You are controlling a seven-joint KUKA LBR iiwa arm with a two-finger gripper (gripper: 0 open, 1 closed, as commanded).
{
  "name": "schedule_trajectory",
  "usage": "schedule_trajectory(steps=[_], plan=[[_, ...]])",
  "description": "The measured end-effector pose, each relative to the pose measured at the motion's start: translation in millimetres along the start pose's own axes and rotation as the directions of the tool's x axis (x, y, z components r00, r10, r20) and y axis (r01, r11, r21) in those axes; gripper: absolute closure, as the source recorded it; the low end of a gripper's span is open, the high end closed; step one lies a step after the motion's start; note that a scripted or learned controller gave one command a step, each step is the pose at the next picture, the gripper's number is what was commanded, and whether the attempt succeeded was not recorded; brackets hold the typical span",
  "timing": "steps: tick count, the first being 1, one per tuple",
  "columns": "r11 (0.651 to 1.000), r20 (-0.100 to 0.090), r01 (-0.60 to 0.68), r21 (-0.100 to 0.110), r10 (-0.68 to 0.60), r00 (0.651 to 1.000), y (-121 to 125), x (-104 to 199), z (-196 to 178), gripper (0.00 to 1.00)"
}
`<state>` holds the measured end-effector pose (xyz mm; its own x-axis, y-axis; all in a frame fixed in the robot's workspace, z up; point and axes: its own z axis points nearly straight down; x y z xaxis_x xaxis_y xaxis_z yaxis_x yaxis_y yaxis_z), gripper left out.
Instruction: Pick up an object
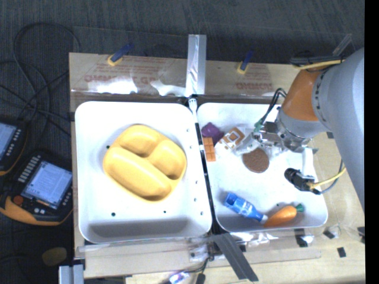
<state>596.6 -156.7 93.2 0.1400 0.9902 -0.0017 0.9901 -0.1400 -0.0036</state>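
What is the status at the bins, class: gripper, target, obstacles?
Gripper low in right bin, above brown disc; nothing seen held. Blue bottle and carrot near front wall. Yellow bread-shaped object in left bin.

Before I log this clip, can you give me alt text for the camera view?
The grey KUKA arm reaches in from the right, its gripper low in the right white bin above a brown disc. That bin also holds a purple block, a blue bottle and a toy carrot; the left bin holds a yellow banana-bunch toy.
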Motion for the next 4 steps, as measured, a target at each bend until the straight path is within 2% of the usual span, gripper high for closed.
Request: schedule_trajectory(steps=[1,2,3,4], plan=[[0.999,0.003,0.052,-0.013,-0.052,0.999,-35,0,4,0.0],[0.999,0.0,0.053,-0.011,-0.053,0.999,-35,1,-5,1.0],[0.994,0.002,0.114,-0.002,-0.114,0.994,9,92,-90,1.0],[0.994,0.003,0.113,-0.001,-0.113,0.994,9,92,-90,0.0]])
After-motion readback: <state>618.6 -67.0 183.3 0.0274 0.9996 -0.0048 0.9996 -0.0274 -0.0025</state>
